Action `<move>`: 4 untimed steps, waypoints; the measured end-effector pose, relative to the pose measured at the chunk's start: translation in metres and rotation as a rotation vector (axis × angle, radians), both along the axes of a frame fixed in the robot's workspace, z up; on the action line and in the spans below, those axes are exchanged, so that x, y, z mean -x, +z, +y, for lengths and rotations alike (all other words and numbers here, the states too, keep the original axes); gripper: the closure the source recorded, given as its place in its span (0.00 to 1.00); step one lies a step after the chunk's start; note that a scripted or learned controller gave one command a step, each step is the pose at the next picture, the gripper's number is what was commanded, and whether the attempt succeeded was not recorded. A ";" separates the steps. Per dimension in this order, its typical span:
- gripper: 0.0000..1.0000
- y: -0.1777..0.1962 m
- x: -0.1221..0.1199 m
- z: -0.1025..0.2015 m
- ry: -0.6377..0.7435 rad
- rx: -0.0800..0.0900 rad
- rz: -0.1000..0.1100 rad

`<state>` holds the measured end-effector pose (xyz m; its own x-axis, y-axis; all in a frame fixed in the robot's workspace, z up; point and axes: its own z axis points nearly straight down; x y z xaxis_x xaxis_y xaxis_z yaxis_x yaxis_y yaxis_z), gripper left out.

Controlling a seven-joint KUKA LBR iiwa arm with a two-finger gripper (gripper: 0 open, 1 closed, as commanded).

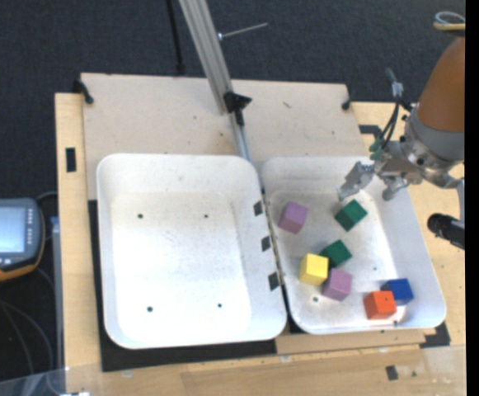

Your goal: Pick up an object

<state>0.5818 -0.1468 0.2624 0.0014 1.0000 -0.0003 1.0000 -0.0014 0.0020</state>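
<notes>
Nearest the camera, at five o'clock in the right bin [424, 287], an orange cube [378, 304] sits touching a blue cube [400, 289]. Toward seven o'clock, a yellow cube [313, 268] presses against a lilac cube [337, 284] and a dark green cube [335, 253]. Farther back lie a second green cube [351, 215] and a second lilac cube [293, 217]. All look matte and sharp-edged on smooth white plastic. At one o'clock the gripper [373, 183] hovers, fingers spread, holding nothing. The left bin [181, 250] is speckled.
</notes>
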 end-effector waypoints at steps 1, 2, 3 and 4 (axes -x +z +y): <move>0.00 0.000 0.000 0.000 -0.001 0.000 0.000; 0.00 0.000 0.000 0.000 -0.001 0.000 0.000; 0.00 0.000 0.000 0.000 -0.002 0.000 0.000; 0.00 0.000 0.000 0.000 -0.002 0.000 -0.001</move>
